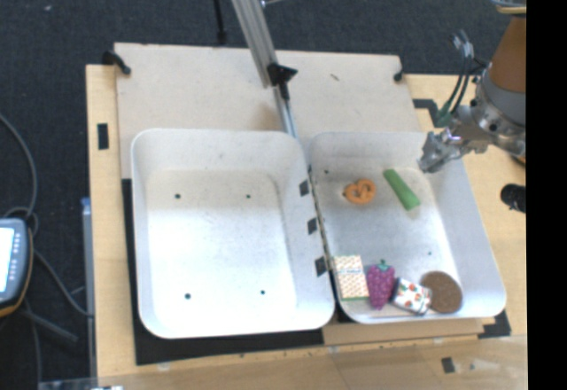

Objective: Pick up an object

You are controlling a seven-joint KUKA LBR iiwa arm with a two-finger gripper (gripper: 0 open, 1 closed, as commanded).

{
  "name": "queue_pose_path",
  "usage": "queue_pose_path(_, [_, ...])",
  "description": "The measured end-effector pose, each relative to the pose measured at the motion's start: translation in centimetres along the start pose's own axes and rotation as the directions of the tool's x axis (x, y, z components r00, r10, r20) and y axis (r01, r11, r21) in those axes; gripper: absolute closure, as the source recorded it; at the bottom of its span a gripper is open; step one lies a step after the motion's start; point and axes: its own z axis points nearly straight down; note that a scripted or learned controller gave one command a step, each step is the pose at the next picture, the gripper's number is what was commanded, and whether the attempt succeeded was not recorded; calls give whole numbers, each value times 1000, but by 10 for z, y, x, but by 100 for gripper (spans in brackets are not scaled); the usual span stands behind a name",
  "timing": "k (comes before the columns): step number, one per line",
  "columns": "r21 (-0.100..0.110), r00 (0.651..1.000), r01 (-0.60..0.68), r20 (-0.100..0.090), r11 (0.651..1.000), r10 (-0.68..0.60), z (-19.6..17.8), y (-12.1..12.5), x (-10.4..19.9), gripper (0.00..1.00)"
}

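We saw the gripper [434, 153] at the upper right of the frame, hanging over the far right corner of the right bin [469, 229], with the grey arm [500, 105] and its orange band reaching in from the right edge. Whether the claw was spread or pressed together we could not tell; it was small and blurred against the bin's rim, and nothing showed between it.

The objects all lay in the right bin. Closest to the claw was a green stick [401, 189], lying at a slant just below and to the left of it, apart from it. To the left of the stick sat an orange pretzel-shaped piece [359, 192], near but not touching the stick.

The rest were gathered along the bin's lower edge, well apart from the claw: a pale patterned box [351, 276] at lower centre, a purple grape-like toy [381, 284] just beside it, a small red-and-white patterned packet [412, 295] next to that, and a brown round disc [441, 290] at the right end of the row.

The left bin [221, 229] filled the middle left of the frame, touching the right bin along their shared side. A slanted metal pole [252, 16] ran from the top of the frame to the seam between them.
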Motion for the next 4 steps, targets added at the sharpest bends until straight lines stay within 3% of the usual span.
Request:
queue_pose_path(2, [2, 1000, 1, -1, 1000, -1, 15, 24, 98, 100])
queue_pose_path(4, [4, 1000, 1, -1, 1000, -1, 37, 30, 202, 100])
